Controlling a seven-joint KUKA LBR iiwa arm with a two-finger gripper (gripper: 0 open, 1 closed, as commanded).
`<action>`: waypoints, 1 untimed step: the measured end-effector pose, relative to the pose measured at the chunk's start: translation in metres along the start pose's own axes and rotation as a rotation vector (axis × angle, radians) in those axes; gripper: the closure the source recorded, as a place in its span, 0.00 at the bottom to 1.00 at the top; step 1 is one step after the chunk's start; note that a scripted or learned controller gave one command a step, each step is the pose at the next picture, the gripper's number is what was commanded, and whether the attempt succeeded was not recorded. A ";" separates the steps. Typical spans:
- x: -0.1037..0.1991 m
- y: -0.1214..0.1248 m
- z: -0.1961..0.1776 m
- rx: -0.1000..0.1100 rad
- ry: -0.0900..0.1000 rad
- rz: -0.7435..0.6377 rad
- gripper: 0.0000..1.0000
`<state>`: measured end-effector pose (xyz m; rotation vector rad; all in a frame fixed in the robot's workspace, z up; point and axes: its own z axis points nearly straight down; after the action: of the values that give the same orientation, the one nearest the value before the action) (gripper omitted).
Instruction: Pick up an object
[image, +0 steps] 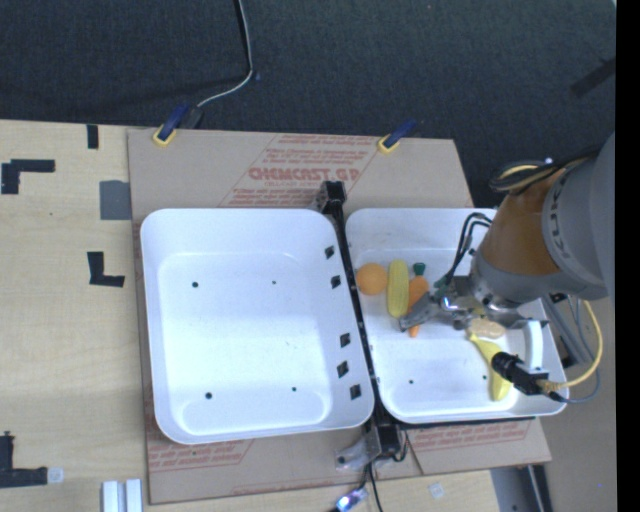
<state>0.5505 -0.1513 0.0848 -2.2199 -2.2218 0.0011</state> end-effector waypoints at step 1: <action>0.050 0.022 0.000 -0.002 0.000 -0.004 0.00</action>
<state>0.5723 -0.1009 0.0849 -2.2166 -2.2273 -0.0017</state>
